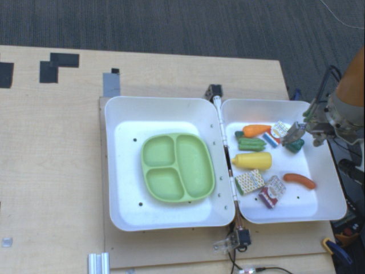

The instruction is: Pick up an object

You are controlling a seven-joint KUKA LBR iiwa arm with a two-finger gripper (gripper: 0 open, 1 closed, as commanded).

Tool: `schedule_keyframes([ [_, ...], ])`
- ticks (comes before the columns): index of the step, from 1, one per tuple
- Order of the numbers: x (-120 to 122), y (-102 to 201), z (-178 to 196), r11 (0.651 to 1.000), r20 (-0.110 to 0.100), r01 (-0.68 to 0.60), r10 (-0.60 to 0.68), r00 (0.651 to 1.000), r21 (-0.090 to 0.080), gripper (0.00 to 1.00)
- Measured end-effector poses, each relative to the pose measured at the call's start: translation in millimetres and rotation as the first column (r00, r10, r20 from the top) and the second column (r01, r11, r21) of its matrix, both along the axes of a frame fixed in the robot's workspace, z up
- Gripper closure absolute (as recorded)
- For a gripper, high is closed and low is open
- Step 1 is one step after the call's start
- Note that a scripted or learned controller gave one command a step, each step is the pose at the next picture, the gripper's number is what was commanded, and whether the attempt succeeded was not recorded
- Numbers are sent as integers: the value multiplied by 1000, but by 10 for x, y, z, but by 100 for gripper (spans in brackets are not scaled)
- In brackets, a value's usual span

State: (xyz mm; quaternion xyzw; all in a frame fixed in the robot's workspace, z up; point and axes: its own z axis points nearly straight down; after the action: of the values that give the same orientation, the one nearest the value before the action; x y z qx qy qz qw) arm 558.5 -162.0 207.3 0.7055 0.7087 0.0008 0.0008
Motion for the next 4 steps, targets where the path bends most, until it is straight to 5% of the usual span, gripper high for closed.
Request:
schedule_keyframes([
  [1,202,508,-1184,1000,2,0,0,1000,0,0],
  [2,213,510,-1075,1000,5,0,0,1000,0,100],
  [3,212,510,-1075,1000,5,0,0,1000,0,0],
  [4,-328,498,-1206,1000,6,3,-3,1000,-2,0],
])
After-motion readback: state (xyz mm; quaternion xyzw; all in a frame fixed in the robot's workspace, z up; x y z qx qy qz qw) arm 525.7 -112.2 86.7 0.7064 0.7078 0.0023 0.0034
